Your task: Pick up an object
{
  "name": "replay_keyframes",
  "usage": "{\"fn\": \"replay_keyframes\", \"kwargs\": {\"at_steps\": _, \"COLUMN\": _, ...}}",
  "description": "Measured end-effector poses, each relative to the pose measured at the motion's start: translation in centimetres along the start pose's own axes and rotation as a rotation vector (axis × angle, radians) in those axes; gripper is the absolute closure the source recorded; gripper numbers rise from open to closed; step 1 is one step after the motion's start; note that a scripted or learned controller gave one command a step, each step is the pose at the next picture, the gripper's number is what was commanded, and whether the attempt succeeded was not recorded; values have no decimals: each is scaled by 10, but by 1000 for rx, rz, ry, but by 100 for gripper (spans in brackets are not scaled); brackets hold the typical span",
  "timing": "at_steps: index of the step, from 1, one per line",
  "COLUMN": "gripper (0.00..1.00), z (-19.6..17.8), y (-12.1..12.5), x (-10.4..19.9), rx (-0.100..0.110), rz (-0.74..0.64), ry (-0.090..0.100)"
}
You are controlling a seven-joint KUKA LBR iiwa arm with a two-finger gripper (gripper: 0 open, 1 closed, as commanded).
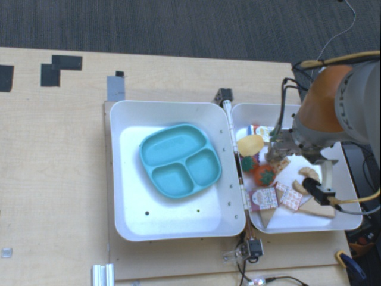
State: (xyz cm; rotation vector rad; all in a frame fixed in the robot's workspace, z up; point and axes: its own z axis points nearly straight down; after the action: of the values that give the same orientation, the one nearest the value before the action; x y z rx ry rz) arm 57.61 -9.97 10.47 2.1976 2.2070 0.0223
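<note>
Overhead slanted view of a wooden bench [53, 177] bearing two shallow white bins side by side; the left bin [128, 219] holds a turquoise three-compartment plate [178, 159], tilted slightly; the right bin [351, 222] holds a cluster of small toy foods, among them a yellow lemon-like piece [250, 144], an orange-red round piece [264, 173] and pink-patterned squares [290, 197]; the grey arm with its orange band [326, 100] reaches in from the right, its gripper [276, 157] low over this clutter, its state impossible to tell.

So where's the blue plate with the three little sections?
The blue plate lies in the left bin, around the middle, a bit tilted. The toy food is in the other bin to its right, where the gripper is.
</note>
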Motion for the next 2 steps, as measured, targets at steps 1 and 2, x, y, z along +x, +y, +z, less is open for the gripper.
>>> {"fn": "replay_keyframes", "kwargs": {"at_steps": 1, "gripper": 0, "z": 1, "y": 0, "x": 0, "rx": 1, "rz": 0, "ry": 0}}
{"fn": "replay_keyframes", "kwargs": {"at_steps": 2, "gripper": 100, "z": -11, "y": 2, "x": 0, "rx": -4, "rz": -3, "ry": -1}}
